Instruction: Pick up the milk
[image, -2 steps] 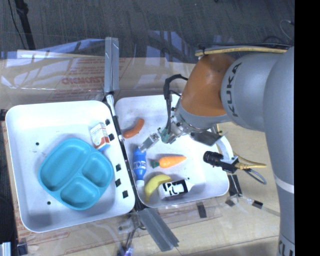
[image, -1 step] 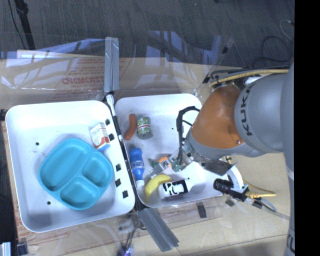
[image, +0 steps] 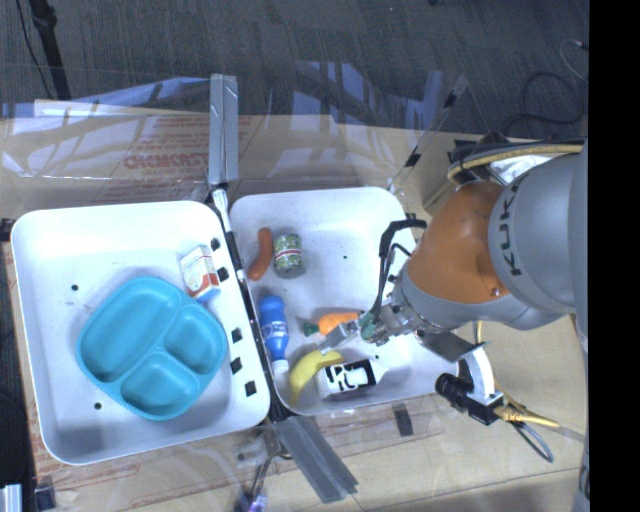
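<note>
We see the milk carton (image: 198, 270), small, white w/ red-orange print, in the left bin (image: 60, 300), near that bin's far right corner, just beside the divider wall and touching or nearly touching the upper-right edge of the blue sectioned plate (image: 150, 345). The plate sits mid-bin w/ three compartments. The arm (image: 490, 255) reaches in from the right over the right bin (image: 330, 205); its orange band sits above the bin's right wall. The gripper (image: 372, 325) is low inside the right bin, well apart from the milk, close to the carrot (image: 337, 321). Can't tell its opening from this angle, and we see nothing clearly between the tips. Right bin contents: hot dog (image: 261, 252) and green can (image: 288, 254) side by side near the far-left part, blue bottle (image: 272, 324) along the left wall, banana (image: 308, 368) at the near edge, w/ a black-and-white box (image: 347, 377) just right of it, touching or nearly. Both bins rest on the worktop (image: 130, 150).
</note>
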